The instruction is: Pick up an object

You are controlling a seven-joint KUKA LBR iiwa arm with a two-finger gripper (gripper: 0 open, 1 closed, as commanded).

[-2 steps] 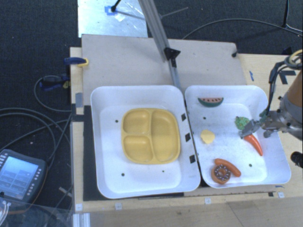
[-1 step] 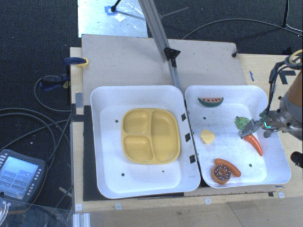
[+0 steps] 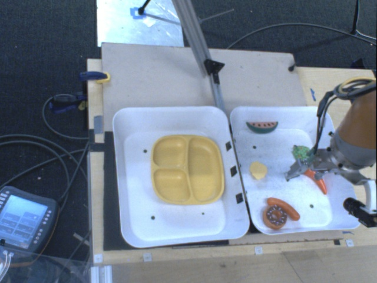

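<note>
the grey metal claw (image 3: 297,171), its spread not discernible, is best lowered squarely over the small orange plastic carrot (image 3: 318,183) in the right-hand shallow white bin (image 3: 241,158).

arm (image 3: 353,131) reaching in from right, orange band up top, gripper (image 3: 301,171) hanging low, pointing left, fingers kinda blurry

Right bin (image 3: 277,118) as landmark, watermelon slice (image 3: 261,126) at its far edge, green leafy piece (image 3: 301,152) mid-right, orange carrot (image 3: 318,181) just below it, yellow lump (image 3: 258,170) left of centre, sausage (image 3: 283,208) touching chocolate doughnut (image 3: 275,217) at its near edge
</note>
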